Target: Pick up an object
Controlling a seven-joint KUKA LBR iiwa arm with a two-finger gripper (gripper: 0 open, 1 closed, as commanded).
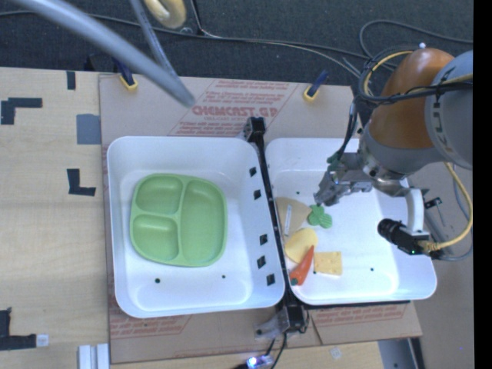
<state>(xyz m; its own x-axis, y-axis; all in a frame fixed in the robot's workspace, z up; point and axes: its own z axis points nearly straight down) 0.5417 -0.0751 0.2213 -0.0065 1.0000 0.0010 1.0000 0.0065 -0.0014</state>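
In the right bin (384,287) lie a small green broccoli-like piece (320,218), a yellow rounded piece (299,244), an orange carrot (303,267), a yellow cracker square (329,264) and a pale wedge (290,212). My gripper (326,194) hangs over the right bin, its tips just above and slightly right of the green piece. Nothing shows between them. The grey arm with its orange band (407,102) reaches in from the right.
The left bin (123,283) holds a green divided plate (179,220). A black divider (265,214) runs between the bins. Cables loop behind the arm at the upper right, and a grey pole (100,29) crosses the top left.
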